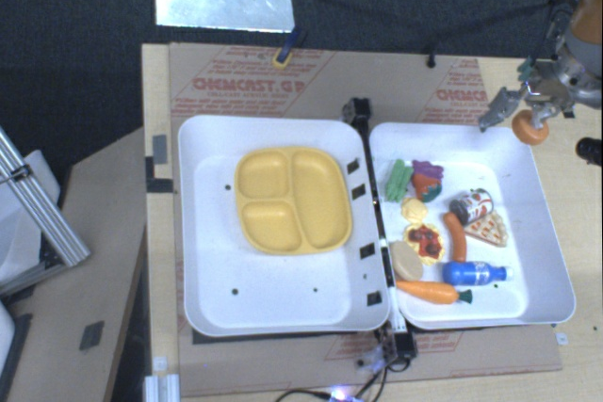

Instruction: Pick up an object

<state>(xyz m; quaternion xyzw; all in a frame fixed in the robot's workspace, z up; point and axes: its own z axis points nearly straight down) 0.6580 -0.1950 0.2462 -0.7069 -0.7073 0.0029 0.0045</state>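
Camera view: claw above right bin's far corner — fingers clenched on a small orange ball.

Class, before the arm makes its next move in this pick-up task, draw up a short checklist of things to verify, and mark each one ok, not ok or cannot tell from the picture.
1. Gripper is above the right bin's far right corner: ok.
2. An object sits between its fingers, the small orange ball: ok.
3. Grip is firm enough to carry it: cannot tell.
4. Remaining toys, such as the blue bottle and the carrot, lie apart from the gripper: ok.
5. Yellow divided plate lies flat in the left bin: ok.
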